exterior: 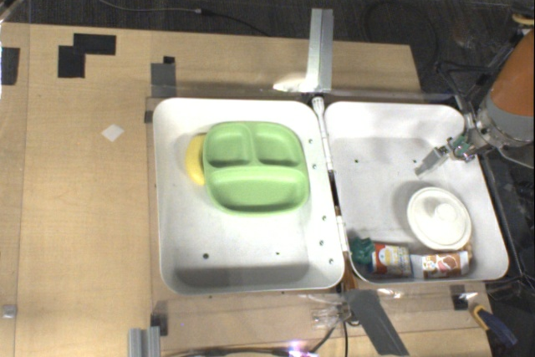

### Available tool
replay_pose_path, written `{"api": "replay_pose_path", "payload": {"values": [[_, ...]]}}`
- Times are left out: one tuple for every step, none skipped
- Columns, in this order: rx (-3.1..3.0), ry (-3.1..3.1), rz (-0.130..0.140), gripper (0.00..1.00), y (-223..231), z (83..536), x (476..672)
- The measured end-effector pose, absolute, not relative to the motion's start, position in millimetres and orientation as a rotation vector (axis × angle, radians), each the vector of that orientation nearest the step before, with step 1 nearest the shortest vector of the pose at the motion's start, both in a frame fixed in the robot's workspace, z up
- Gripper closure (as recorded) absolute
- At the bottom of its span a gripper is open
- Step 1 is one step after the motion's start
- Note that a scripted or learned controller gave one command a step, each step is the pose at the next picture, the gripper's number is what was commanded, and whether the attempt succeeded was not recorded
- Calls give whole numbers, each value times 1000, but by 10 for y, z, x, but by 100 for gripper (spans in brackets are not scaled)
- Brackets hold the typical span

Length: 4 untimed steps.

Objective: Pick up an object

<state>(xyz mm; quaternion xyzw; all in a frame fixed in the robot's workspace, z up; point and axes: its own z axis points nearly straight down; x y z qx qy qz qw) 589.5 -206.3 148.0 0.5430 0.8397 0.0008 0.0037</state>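
hovering over the right bin [393, 138], upper right part: hand [436, 156], finger state cannot be told. lying in that bin: white round lid [439, 217]; bottle [410, 260] along the near wall. sitting in the left bin [175, 213]: green divided tray [253, 165], overlapping a yellow item [194, 160].

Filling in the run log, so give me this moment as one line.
gripper: over right bin, carrying nothing | white bowl, two bottles: right bin | green tray: left bin

Bottle [418, 261] label — print too small; nothing legible.
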Motion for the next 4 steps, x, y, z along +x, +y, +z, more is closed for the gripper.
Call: {"api": "replay_pose_path", "payload": {"values": [[1783,2577,6,0,-1604,872,5930],[1901,2491,9,0,-1112,880,5874],[1894,2485,15,100,-1118,1018,5905],[2184,2252,6,100,-805,1862,5934]]}}
